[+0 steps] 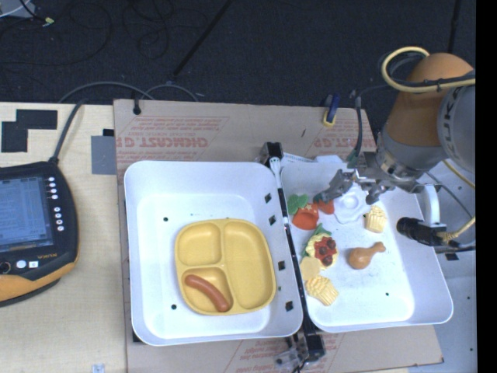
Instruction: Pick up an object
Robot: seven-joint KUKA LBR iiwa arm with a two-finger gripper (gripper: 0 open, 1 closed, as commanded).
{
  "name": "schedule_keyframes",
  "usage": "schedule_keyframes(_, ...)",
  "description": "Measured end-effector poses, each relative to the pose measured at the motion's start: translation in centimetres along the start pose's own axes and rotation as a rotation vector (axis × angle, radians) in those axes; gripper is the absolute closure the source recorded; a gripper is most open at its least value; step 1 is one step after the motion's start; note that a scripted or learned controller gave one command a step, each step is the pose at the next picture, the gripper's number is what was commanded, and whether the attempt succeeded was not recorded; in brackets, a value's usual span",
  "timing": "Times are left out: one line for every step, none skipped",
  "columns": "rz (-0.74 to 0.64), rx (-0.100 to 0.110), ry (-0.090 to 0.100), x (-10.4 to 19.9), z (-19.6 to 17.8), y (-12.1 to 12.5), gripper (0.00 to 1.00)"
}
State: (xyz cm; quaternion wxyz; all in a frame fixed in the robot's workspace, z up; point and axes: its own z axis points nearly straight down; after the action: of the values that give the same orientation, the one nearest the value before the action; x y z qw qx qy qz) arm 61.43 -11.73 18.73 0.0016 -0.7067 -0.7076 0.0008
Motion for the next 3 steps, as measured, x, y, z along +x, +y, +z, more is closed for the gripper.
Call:
schedule_keyframes(0.000, 0.001, 0.001, -0.1, -1.0, 0.0, 1.00)
schedule_keyframes(-0.003, -0.013, 0.000, 4.3, -14.2, -4.9, 1.00)
schedule_keyframes(0.002, -0.003, -0.001, 2.7, -17.3, -10.5, 1.00)
